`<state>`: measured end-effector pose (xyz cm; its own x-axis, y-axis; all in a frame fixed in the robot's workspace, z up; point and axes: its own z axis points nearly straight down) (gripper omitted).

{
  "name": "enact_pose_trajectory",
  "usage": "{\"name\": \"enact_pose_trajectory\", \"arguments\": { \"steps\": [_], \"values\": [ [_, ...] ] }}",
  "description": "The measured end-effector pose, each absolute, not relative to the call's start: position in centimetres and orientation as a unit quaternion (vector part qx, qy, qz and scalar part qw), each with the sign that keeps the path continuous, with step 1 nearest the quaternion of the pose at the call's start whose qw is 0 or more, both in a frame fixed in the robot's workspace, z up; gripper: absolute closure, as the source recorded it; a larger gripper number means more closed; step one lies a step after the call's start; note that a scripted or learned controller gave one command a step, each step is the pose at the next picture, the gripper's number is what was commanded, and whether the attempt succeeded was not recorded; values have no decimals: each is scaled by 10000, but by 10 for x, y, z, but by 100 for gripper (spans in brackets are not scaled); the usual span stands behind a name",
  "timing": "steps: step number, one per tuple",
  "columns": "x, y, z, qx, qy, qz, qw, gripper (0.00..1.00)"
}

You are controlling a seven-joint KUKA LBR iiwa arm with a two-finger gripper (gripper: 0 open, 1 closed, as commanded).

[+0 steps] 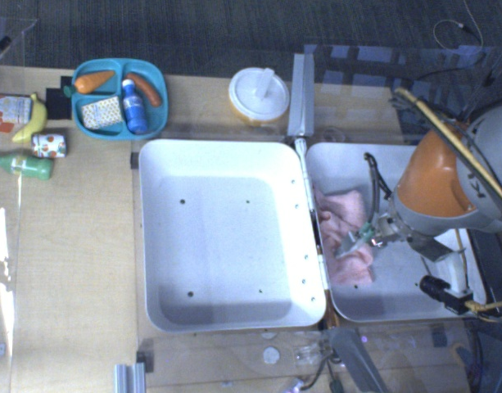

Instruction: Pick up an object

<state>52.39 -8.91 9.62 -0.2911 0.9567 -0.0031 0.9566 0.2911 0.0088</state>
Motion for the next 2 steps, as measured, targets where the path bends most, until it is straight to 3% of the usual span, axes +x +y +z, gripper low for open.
{"name": "enact_pose_trajectory", "arguments": {
  "steps": [1, 2],
  "values": [
    [508, -96, 92, 6214, 7834, 73, 89, 0],
    [511, -94, 104, 6203, 7842, 92, 112, 100]
  ]
}}
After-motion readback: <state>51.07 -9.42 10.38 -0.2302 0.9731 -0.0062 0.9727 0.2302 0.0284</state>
